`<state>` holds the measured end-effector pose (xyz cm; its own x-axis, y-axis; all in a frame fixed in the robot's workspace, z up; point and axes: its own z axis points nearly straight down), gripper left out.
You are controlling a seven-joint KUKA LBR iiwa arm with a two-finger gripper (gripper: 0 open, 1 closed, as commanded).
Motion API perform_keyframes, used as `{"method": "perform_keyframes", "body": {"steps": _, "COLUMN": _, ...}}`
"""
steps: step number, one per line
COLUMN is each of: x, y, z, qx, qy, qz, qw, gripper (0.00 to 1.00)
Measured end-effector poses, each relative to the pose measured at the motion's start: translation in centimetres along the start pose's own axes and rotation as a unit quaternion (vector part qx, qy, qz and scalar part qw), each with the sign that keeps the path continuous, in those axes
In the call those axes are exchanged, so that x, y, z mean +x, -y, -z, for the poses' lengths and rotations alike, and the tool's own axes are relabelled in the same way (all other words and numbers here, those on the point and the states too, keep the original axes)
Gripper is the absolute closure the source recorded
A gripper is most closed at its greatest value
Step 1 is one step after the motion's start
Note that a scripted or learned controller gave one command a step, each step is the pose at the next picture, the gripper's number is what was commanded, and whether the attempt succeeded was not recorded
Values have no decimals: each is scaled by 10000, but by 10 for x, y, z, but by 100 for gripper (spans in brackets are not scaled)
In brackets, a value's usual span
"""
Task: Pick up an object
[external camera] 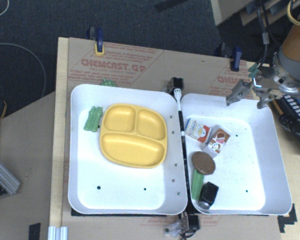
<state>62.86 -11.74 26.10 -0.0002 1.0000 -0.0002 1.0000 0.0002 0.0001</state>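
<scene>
I note the end effector spread open and empty over the right bin's far rim, the small cartons lying below and to its left, so a straight descent risks striking the rim.

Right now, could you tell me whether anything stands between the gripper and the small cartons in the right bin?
Nothing visible does. The gripper hangs over the far rim of the right bin, fingers spread and empty. The two small cartons lie on the bin floor nearer the camera and to the view's left, with bare white floor between.
</scene>
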Motion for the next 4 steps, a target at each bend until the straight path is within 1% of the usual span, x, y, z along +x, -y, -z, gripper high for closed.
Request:
{"method": "perform_keyframes", "body": {"steps": 1, "x": 0, "y": -1, "z": 11, "qx": -17, "qy": 4, "qz": 4, "qw": 10000, "gripper": 100}}
{"method": "perform_keyframes", "body": {"steps": 4, "x": 0, "y": -3, "z": 43, "qx": -64, "qy": 22, "qz": 14, "qw": 10000, "gripper": 100}}
